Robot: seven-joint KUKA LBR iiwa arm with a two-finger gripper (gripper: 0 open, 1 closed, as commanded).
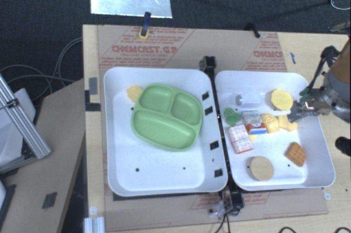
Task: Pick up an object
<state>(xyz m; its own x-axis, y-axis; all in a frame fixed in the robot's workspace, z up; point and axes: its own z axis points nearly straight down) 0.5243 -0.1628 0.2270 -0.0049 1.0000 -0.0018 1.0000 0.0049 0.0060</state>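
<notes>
I'm seeing the gripper point(305, 107) hovering at 3 o'clock of the right bin point(321, 171), near a yellow toy point(278, 121). Finger state: can't tell. Green tray point(166, 116) is sitting in the left bin point(118, 171).

I see the divided plate point(166, 115) lying in the left bin point(118, 171). In the right bin point(323, 169), right of that plate, the carton point(239, 138) lies nearest it, the round disc point(261, 168) before the carton, and the waffle point(295, 154) farthest right.
</notes>
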